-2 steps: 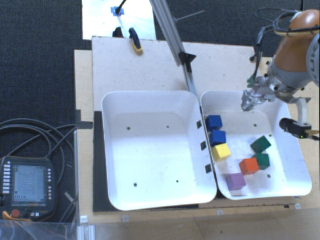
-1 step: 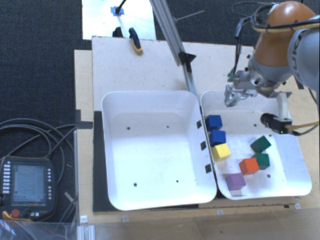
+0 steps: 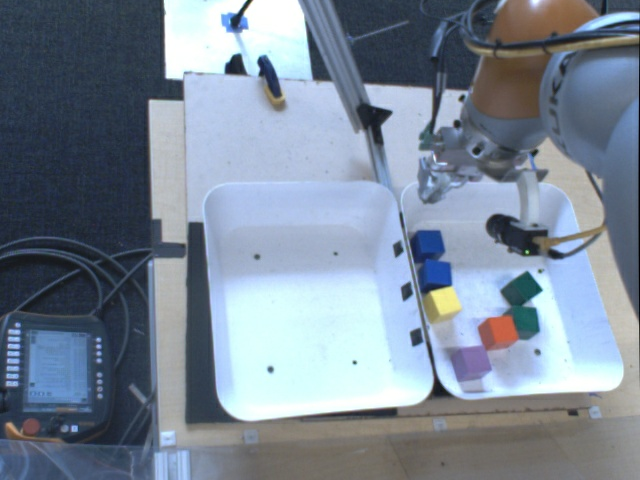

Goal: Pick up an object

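The arm (image 3: 560,78) hangs over the right bin (image 3: 590,318), its gripper (image 3: 436,183) near the bin's far left corner; whether the fingers are parted or closed cannot be told, perhaps because they blur. Just below them sits a blue cube (image 3: 428,244), apart from the fingers.

No legible text, label, brand, number or sign anywhere; lit screen of the dark grey handheld control pendant (image 3: 55,373) at lower left too small and blurred to read.
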`<state>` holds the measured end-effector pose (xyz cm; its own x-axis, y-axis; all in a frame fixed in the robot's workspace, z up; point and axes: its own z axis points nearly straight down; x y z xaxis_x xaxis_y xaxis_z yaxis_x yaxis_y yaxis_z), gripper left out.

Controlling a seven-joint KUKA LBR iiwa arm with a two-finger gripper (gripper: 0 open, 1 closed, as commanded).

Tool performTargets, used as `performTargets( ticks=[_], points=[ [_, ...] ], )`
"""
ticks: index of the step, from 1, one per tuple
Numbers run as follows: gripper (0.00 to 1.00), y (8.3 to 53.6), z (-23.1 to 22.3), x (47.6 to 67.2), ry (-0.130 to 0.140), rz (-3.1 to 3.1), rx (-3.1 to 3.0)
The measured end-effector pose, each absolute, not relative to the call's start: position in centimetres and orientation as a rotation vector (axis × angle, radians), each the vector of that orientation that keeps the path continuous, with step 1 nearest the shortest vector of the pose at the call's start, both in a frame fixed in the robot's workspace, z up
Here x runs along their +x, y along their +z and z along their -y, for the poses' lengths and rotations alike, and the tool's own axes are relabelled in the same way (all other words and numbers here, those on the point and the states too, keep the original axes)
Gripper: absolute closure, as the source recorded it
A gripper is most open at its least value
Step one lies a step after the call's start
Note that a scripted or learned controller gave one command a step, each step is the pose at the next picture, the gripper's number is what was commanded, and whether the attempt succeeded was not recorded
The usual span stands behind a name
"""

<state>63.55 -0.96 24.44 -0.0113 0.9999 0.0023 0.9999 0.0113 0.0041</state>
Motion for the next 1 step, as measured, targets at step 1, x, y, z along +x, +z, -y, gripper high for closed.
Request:
performTargets(
  ticks=[1],
  points=[
    [1.0, 25.42, -3.98, 63.22, 0.005, -2.233, 2.209]
  ],
)
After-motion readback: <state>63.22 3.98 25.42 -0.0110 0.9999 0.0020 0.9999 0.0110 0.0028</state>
